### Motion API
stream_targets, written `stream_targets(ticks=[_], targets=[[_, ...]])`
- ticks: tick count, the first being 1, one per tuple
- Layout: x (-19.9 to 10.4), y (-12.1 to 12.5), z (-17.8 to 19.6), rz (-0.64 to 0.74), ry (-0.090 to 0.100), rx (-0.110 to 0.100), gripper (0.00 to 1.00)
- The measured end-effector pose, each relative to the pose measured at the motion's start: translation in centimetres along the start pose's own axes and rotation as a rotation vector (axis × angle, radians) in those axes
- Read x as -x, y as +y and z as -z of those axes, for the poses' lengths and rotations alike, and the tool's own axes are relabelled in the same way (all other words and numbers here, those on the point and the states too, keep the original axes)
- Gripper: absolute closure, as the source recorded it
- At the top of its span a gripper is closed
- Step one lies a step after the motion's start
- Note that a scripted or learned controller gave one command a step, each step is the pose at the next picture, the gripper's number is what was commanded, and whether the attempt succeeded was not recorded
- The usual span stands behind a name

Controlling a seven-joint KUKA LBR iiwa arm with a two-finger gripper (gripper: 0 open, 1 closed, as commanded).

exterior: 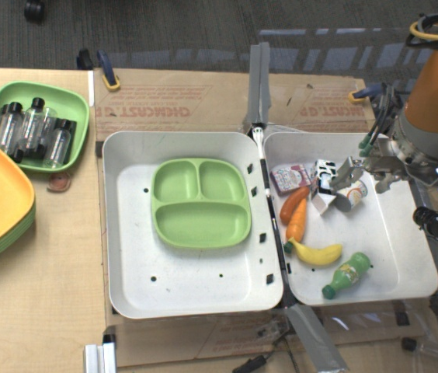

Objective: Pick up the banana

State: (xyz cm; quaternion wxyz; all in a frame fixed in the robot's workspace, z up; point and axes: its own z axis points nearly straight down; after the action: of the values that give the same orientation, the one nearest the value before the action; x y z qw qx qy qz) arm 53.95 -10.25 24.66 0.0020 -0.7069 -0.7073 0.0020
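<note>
The banana (318, 252) is located in the right bin (405, 286), near side, just below the carrot (295, 214) and left of the green bottle (347, 274). The gripper (351, 179) is positioned farther back, apart from the banana; whether it is clenched cannot be determined. A green divided plate (201, 203) occupies the left bin (126, 286).

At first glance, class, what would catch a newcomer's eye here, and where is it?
A green divided plate sits in the middle of the left bin. In the right bin, a yellow banana lies near the front beside an orange carrot and a green bottle. The gripper hovers over the back of that bin.
</note>
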Motion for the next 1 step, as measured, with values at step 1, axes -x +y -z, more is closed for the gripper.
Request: stream_targets(ticks=[1], targets=[[-0.88, -1.29, -14.47, -0.083, -0.001, 0.005, 0.00]])
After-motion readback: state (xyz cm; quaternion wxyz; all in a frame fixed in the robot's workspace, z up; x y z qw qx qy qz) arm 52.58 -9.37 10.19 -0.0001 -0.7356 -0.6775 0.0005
